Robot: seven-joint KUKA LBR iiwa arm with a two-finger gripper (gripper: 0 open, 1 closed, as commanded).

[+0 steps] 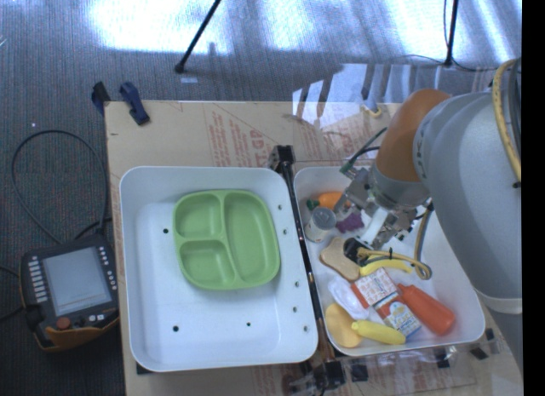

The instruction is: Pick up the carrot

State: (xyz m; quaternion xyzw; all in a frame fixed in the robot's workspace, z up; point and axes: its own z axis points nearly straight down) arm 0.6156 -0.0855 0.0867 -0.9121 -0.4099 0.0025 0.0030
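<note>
The carrot shows as a small orange piece at the far left of the right bin, partly covered by the gripper. My gripper hangs low over that corner, right beside the carrot's right end. The grey wrist with its orange band hides the bin's far right part. I cannot see whether anything sits between the fingers.
Near the carrot stand a small grey can and a purple piece. Closer to the front lie a toast slice, a banana, an orange bottle, a carton and a yellow corn cob. The left bin holds a green divided plate.
</note>
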